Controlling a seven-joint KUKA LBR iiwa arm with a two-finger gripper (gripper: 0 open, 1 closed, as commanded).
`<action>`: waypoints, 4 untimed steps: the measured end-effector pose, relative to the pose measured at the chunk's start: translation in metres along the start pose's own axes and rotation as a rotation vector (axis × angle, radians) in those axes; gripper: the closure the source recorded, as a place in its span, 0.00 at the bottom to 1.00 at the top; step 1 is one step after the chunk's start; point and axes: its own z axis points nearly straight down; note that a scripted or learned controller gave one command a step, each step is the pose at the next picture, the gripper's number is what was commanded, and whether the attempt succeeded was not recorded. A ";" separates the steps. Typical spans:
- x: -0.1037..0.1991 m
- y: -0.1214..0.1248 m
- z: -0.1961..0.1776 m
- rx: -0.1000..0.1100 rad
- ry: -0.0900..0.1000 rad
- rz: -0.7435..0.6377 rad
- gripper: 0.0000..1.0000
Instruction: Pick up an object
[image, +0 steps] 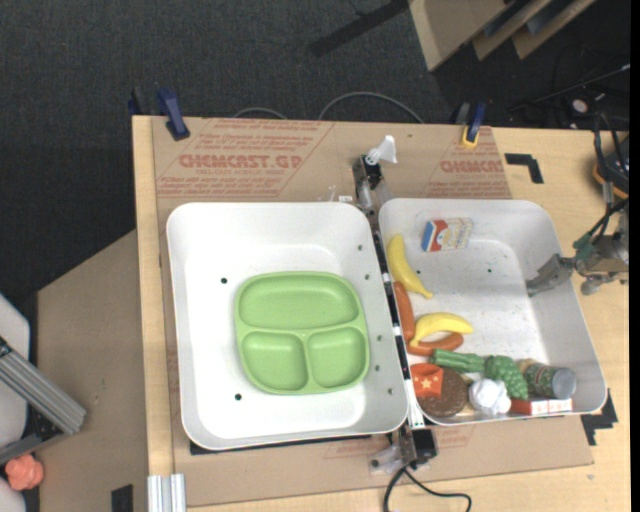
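Your desk (250, 160) carries two white bins. The left bin (200, 260) holds one green divided tray (300, 330). The right bin (520, 240) holds two bananas (405, 265), one orange carrot-like piece (403, 308), one small carton (445, 235), and a heap along the near wall: a green item (495, 368), a white ball (488, 396), a brown disc (447, 395); their outlines overlap and are hard to separate. A grey part at the right rim (548, 272) may be your pincer; its opening cannot be told.
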 end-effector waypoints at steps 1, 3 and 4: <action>0.122 0.081 0.090 0.016 0.015 -0.013 0.00; 0.031 0.140 0.009 0.002 -0.001 0.008 0.00; 0.072 0.057 0.015 0.021 0.011 0.003 0.00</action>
